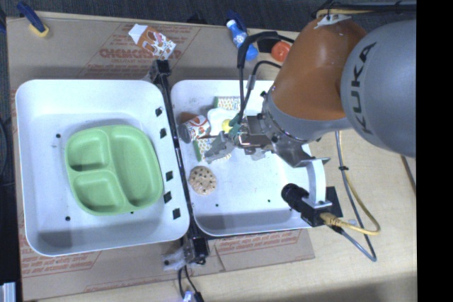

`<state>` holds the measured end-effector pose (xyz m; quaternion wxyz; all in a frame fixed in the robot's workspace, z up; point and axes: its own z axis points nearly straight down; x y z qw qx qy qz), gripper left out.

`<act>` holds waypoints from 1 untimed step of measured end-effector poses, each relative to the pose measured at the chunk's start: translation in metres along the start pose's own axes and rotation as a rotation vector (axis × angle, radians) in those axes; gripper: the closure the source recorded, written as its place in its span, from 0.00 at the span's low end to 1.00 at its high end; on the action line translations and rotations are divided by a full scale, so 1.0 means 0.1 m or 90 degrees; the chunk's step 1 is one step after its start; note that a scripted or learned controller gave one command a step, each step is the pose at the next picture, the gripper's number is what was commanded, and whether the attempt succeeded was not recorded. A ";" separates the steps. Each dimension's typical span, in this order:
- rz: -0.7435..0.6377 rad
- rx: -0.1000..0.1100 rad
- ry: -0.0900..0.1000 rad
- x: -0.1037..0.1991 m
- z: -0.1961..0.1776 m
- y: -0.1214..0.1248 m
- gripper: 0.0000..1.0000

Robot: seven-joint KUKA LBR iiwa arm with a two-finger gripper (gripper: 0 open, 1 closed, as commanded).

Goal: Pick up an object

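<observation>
My arm (340,81), grey with its orange band, reaches in from the right over the right bin (283,219). The left bin (28,152) holds a green divided tray (112,167). My gripper (225,145) sits low in the right bin's upper-left part, amid a small cluster of items (209,125); how far it is open, and whether it has hold of anything, I cannot tell. A round cookie (202,180) lies just below the cluster, apart from my gripper.
</observation>
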<state>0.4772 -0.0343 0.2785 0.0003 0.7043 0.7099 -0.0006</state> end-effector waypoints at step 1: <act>-0.001 0.002 0.000 0.48 0.25 0.00 0.00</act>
